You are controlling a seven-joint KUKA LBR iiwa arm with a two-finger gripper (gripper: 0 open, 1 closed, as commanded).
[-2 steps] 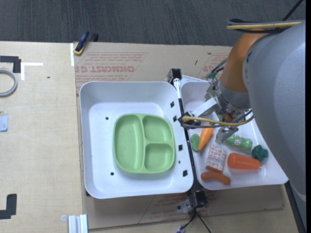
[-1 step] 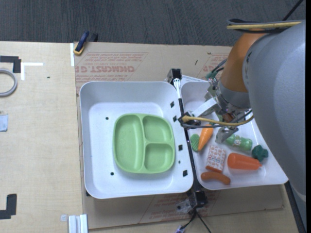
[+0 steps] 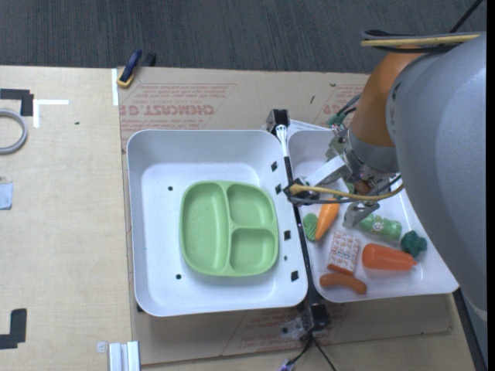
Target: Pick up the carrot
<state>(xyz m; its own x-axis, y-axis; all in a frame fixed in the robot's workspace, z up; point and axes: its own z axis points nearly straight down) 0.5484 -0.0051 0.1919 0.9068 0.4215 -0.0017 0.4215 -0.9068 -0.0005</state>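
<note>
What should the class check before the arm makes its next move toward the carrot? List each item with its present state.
1. Carrots located: ok. A small carrot lies near the right bin's left wall; a larger carrot lies nearer its right side.
2. Target choice settled: cannot tell.
3. Gripper over the right bin: ok.
4. Carrot between the fingers: cannot tell, wrist and cables block the view.
5. Neighbours crowding: not ok. A sausage and a packet lie close by.
6. Green tray in the left bin, apart: ok.
</note>
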